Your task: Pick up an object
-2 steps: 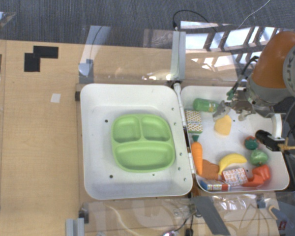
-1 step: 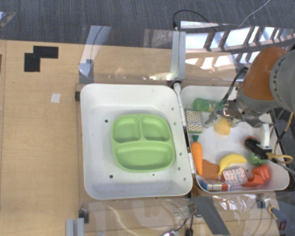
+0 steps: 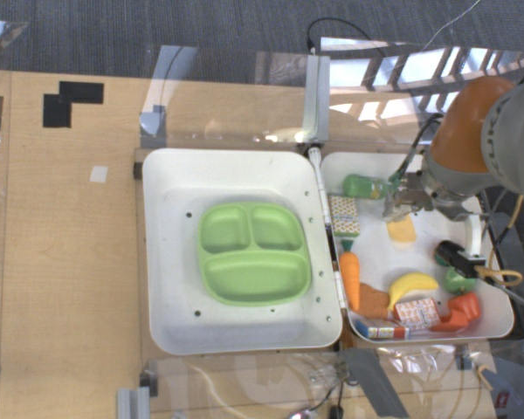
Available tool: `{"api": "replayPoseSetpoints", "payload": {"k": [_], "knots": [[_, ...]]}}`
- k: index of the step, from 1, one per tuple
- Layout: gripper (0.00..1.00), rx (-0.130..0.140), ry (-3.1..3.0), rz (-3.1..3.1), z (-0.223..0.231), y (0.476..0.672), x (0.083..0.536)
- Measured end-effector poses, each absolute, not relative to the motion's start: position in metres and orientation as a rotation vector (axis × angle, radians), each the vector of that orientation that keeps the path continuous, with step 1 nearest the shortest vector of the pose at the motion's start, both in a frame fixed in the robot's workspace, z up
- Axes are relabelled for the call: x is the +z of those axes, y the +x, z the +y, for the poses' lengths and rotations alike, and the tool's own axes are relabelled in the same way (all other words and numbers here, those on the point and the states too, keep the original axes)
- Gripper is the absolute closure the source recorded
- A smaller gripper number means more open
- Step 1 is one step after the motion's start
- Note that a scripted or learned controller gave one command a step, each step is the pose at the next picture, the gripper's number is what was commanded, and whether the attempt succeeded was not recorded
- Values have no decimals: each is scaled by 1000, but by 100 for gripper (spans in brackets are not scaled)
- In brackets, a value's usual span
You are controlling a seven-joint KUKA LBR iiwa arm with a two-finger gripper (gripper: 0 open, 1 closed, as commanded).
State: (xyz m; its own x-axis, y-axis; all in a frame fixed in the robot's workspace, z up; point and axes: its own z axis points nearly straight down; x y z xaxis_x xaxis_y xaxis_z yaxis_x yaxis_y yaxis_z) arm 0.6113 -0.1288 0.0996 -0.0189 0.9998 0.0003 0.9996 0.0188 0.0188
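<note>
My gripper [image 3: 403, 204] hangs low over the back half of the right bin [image 3: 505, 321], with the grey arm and its orange band reaching in from the right. Just below it lies a yellow cheese-like block [image 3: 403, 232], close to the gripper's tip; whether they touch is unclear. A green bottle-shaped toy [image 3: 360, 186] lies just left of the gripper. A patterned small box [image 3: 344, 216] rests against the bin's left wall.
The right bin's front holds a carrot [image 3: 350, 276], a banana [image 3: 412, 285], a brown piece [image 3: 374, 300], a small printed carton [image 3: 417, 312], a red pepper [image 3: 462, 311] and a green toy [image 3: 459, 280]. A green divided plate [image 3: 254, 253] sits in the left bin [image 3: 170, 321].
</note>
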Motion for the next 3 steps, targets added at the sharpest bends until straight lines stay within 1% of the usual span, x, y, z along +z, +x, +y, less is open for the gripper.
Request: {"api": "replayPoseSetpoints", "payload": {"k": [1, 2, 3], "knots": [[0, 21, 2191, 2233, -129, 611, 100], [0, 3, 2260, 2180, -106, 603, 168], [0, 11, 2075, 2348, -149, 613, 88]]}}
